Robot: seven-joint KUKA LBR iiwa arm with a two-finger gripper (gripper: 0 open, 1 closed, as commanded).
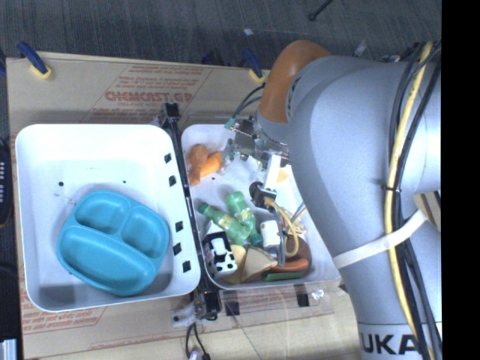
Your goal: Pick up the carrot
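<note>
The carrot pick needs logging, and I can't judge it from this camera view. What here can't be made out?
- Gripper: small and cluttered against the arm; whether the jaws are open or shut is unreadable.
- Carrot: whether the gripper touches it is unclear.
- Right bin: its right side lies under the arm.
- Pile of objects: overlapping, several unidentifiable.

The arm (360, 186) is bulky smooth grey with an orange band (289, 77) just above the metal gripper (251, 150), black and yellow cables (405, 126) along its side, a white strap (375, 247), and white "UKA" lettering (394, 343).
</note>
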